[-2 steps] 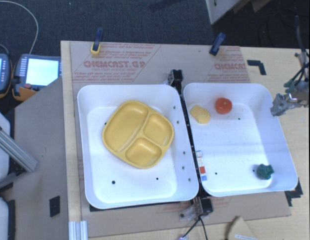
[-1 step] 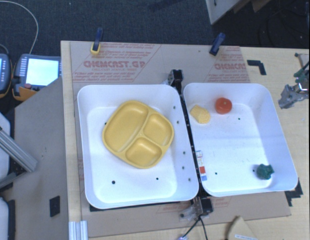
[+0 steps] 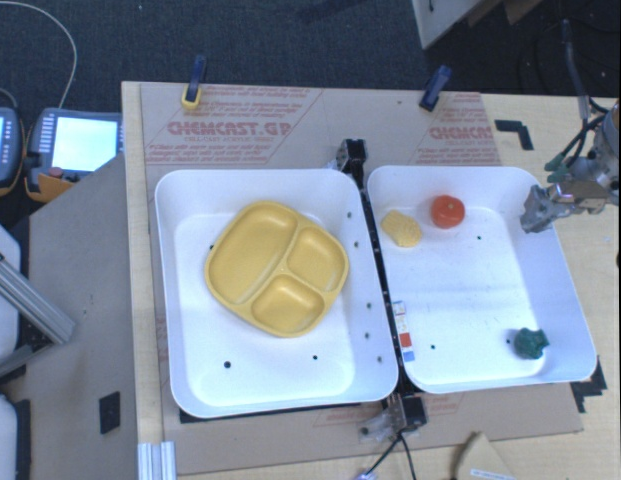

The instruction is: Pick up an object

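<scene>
The right bin (image 3: 460, 298) holds three small things: a red-orange round object (image 3: 448, 211) near its far wall, a pale yellow lump (image 3: 401, 229) just left of it, and a dark green object (image 3: 531, 342) in the near right corner. My gripper (image 3: 539, 211) hangs over the right bin's far right rim, well to the right of the red object and apart from all three.
The left bin (image 3: 200, 368) carries a yellow divided plate (image 3: 277, 267) tilted across its middle. A black clamp (image 3: 352, 154) sits between the bins at the far side. Blue clamps (image 3: 435, 87) hold the cardboard's far edge.
</scene>
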You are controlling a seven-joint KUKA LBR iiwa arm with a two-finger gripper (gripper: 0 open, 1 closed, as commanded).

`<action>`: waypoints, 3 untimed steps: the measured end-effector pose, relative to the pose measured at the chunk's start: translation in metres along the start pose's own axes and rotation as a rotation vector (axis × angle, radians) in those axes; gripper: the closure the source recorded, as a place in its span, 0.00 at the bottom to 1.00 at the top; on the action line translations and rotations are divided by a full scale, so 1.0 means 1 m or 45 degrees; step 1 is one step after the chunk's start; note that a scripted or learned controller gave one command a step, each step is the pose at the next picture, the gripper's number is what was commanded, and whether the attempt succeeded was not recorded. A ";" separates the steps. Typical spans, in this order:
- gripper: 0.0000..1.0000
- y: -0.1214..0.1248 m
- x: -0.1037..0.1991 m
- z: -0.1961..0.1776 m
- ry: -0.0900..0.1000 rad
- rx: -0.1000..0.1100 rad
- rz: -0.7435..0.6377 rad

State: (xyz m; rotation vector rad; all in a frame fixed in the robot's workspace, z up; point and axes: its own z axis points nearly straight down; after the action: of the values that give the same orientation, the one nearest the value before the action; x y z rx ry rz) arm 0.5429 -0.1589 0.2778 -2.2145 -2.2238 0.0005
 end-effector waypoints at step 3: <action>1.00 -0.010 0.152 0.047 0.000 0.001 -0.001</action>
State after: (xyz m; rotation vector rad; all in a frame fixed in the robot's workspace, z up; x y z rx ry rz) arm 0.5324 -0.0072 0.2312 -2.2135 -2.2240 0.0019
